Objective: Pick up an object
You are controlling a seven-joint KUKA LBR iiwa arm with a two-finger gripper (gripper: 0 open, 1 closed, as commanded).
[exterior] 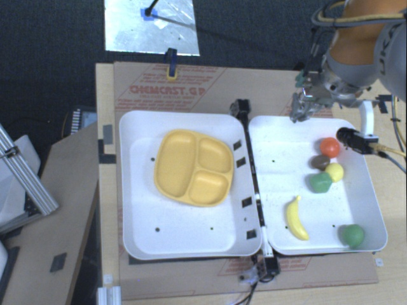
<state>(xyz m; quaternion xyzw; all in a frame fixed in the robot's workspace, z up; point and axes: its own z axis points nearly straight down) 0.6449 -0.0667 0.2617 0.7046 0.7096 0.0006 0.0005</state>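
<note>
At lower right, in the right bin (375, 202), lie a green ball (351, 234) and banana (295, 218); above them a green, yellow, brown and orange cluster (326, 164). The gripper (300, 112) hovers over the bin's top edge, jaw state unclear. A yellow tray (193, 167) fills the left bin (137, 189).

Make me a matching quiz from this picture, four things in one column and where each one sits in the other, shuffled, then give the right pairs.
Things:
1. yellow tray
2. banana
3. orange ball
4. gripper

Places:
A. above the right bin's far edge
B. right bin, far right part, by other small items
C. left bin, middle
D. right bin, near the front, left of the round green item

Pairs: 1-C, 2-D, 3-B, 4-A
</note>
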